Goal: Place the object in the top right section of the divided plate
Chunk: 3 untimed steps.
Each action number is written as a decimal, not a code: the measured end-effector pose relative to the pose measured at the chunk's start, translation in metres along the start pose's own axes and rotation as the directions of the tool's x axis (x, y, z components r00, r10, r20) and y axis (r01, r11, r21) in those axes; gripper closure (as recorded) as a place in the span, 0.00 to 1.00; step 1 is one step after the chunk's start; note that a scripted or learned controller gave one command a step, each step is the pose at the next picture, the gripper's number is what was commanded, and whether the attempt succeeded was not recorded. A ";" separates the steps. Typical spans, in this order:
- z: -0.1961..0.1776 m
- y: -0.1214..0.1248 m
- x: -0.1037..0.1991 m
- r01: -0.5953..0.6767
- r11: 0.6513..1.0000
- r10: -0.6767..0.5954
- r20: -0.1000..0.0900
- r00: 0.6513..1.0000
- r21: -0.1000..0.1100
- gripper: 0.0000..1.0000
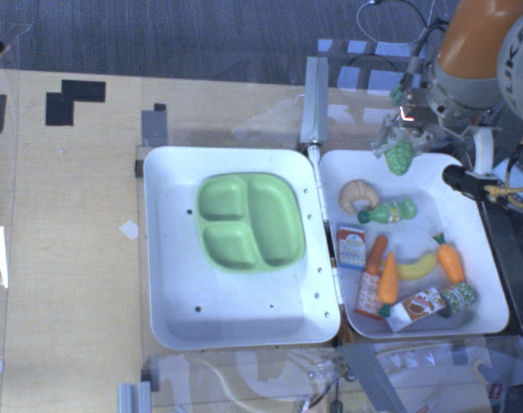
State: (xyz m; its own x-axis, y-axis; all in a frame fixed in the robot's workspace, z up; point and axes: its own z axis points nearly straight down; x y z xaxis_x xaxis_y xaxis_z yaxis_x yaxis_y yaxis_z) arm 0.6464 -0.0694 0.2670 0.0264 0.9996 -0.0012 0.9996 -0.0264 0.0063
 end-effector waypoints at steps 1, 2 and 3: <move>0.000 0.000 0.000 0.000 1.000 0.000 0.000 1.000 0.000 0.00; 0.000 0.000 0.000 0.000 1.000 0.000 0.000 1.000 0.000 0.00; -0.013 0.002 0.001 0.007 1.000 -0.007 0.001 1.000 -0.007 1.00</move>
State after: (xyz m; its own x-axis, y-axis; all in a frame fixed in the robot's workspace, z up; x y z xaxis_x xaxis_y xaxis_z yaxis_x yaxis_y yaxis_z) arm 0.6481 -0.0681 0.2795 0.0197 0.9998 -0.0018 0.9997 -0.0197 0.0133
